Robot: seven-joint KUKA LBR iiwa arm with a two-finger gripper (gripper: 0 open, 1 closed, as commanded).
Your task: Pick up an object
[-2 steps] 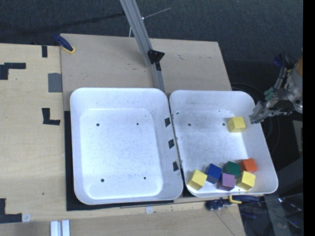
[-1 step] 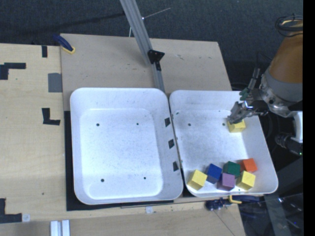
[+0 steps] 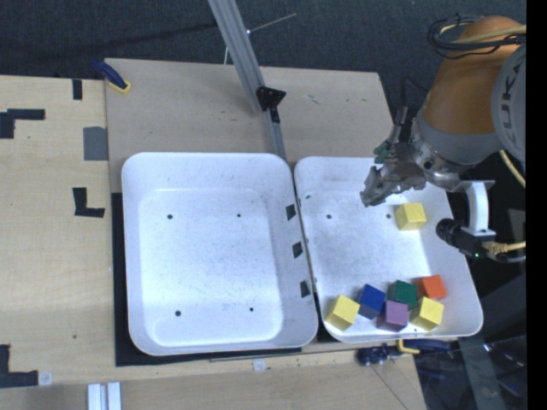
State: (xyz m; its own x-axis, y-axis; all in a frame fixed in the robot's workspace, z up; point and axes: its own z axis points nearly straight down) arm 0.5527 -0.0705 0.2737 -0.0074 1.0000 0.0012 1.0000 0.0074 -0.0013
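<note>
Item: pick-up attempt, approach stage.

Surface (image 3: 197,109): pale wood, carrying two shallow white bins side by side. Left bin (image 3: 209,167): bare floor with a few dark dots. Right bin (image 3: 338,171): held all the blocks.

Pincer (image 3: 376,193): hung over the upper part of the right bin, near its back wall, at the end of the grey arm (image 3: 461,101) reaching in from the right. Spread or pressed together: could not tell, tips dark and blurred against the white floor. Nothing seen between them.

Nearest candidate: lone yellow block (image 3: 411,215), lying on the bin floor just beside the pincer, toward the right and slightly nearer the camera, apart from it.

Other candidates, clustered at the near edge of the right bin, well apart from the pincer: yellow block at left (image 3: 344,311), blue block (image 3: 372,299), purple block (image 3: 396,314), green block (image 3: 402,293), orange block (image 3: 432,287), yellow block at right (image 3: 430,313). Several touching one another.

Step judged in hand: positioning above a target, nothing lifted yet.

Next move judged to call for: shift toward the lone yellow block, centred over it, tips spread wide enough to straddle two opposite faces, then straight descent to the floor and closing. Isolated block judged easier than the crowded cluster, where neighbours left little room for tips.
</note>
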